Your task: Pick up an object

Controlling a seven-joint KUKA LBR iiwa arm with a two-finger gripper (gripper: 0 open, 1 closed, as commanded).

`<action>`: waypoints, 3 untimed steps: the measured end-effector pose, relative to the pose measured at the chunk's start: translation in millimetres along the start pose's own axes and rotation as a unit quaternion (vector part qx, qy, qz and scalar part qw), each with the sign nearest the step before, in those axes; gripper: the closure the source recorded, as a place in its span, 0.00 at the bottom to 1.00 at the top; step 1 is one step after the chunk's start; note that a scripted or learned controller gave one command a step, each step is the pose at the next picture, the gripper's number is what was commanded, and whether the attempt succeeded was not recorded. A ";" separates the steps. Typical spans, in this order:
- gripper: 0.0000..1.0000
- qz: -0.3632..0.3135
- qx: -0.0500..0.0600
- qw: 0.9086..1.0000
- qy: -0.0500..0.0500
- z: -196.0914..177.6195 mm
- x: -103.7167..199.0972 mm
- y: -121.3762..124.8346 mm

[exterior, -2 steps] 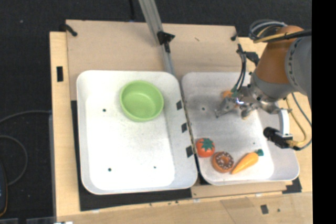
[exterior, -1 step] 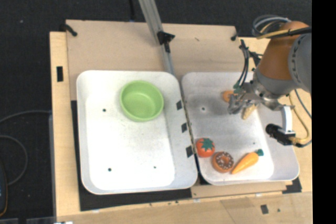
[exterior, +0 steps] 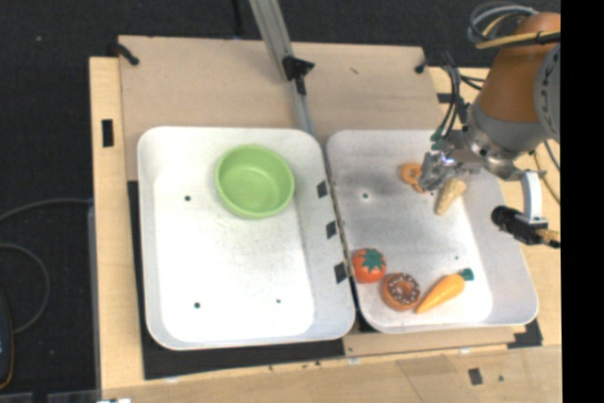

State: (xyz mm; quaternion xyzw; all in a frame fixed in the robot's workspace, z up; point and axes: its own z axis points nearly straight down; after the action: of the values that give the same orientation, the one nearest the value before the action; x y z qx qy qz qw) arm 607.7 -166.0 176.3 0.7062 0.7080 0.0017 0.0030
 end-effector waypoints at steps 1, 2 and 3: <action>1.00 0.000 0.000 1.000 0.000 -44.6 1.7 -0.3; 1.00 -0.001 0.001 1.000 0.000 -67.7 0.4 0.9; 1.00 -0.002 0.003 1.000 0.001 -58.8 48.8 -5.4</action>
State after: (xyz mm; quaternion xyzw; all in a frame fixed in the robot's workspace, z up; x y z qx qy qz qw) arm 601.7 -117.1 234.9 0.7050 0.7092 0.0003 0.0002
